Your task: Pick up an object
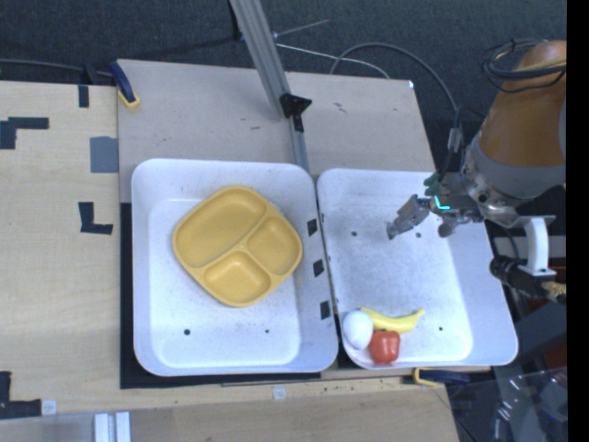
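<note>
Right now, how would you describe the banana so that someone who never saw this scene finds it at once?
Take the right white bin, the one nearer the arm, and go to its near-left corner, where three small things lie together. The banana is the long curved yellow one, lying across the top of the cluster. The white ball and the red thing beside it are rounder.

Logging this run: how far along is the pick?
Nothing looks picked yet. The banana, egg and tomato lie together in the right bin's near corner. The tool hangs over that bin's far part, apart from them. Reaching, gripping and lifting remain.
</note>
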`<state>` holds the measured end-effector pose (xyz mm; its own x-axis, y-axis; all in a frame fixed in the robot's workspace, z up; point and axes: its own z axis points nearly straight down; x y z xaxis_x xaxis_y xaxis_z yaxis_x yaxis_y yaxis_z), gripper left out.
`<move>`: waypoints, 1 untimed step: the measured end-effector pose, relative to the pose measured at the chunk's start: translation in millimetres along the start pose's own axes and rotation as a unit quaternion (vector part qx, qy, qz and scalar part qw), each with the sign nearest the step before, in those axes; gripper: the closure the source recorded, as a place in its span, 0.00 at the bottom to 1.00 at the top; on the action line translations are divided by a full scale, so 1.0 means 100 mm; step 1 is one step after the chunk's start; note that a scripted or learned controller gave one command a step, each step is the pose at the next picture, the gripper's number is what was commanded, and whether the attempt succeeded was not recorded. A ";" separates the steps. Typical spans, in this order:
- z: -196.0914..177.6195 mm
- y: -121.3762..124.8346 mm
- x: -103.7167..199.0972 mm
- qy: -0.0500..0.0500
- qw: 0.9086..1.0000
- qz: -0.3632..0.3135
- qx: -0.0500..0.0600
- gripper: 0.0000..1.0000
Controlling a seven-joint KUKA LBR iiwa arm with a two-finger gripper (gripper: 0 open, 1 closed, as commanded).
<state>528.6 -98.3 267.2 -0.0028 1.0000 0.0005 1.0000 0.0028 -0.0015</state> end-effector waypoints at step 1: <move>0.65 -0.01 0.00 0.000 1.000 0.001 0.004 0.00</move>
<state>527.5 -98.7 202.7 -0.0008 1.0000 0.0004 1.0000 0.0008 -0.0086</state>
